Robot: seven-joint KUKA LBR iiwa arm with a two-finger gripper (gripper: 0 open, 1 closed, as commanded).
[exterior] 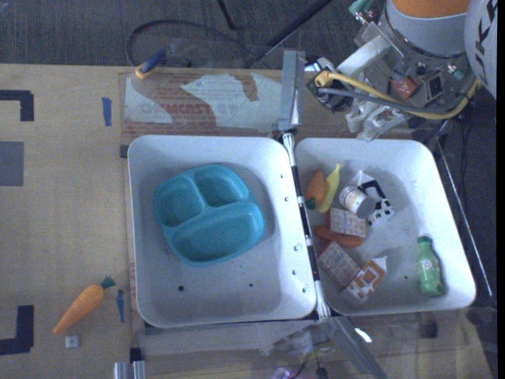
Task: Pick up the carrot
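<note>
Carrot (80, 306): lower left of the frame, lying on the bench outside both bins, just left of the left bin (150, 290); green top toward upper right, tip toward lower left.
Gripper (371, 121): upper right, above the right bin's (450, 212) top rim, well apart from the carrot.
Fingers: cannot tell whether open or closed; they grip nothing visible.
Handling: probably a light, stiff plastic toy, smooth and tapered, so it may slip or roll.
Hold: across the thick orange middle, jaws square to its long axis.
Nearby: 1 blue tray (209, 212) in the left bin.
</note>
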